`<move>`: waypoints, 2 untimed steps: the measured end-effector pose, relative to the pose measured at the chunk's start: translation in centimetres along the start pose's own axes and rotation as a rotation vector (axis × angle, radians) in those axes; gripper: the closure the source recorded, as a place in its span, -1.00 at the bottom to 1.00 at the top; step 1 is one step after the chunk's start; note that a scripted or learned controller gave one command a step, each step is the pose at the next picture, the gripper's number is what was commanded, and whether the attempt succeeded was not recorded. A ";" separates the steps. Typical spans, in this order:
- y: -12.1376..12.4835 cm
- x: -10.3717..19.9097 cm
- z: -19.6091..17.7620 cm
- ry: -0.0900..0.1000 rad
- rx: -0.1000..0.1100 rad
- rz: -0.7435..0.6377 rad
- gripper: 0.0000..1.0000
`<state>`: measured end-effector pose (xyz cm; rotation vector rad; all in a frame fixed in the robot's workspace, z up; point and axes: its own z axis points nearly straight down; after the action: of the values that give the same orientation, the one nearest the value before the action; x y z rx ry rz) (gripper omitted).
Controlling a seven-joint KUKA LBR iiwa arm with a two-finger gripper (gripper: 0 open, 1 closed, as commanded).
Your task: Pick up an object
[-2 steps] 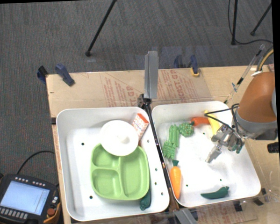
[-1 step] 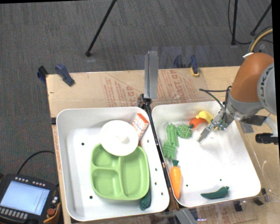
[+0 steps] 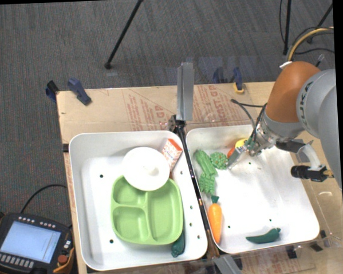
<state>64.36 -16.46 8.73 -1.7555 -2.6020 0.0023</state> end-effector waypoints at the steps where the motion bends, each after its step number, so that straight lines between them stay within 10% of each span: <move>1: 1.4 3.4 0.0 0.001 0.000 0.132 -1.00; 2: 2.3 5.7 0.1 0.001 0.002 0.332 -1.00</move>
<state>64.33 -10.37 8.63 -2.1599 -2.2749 0.0039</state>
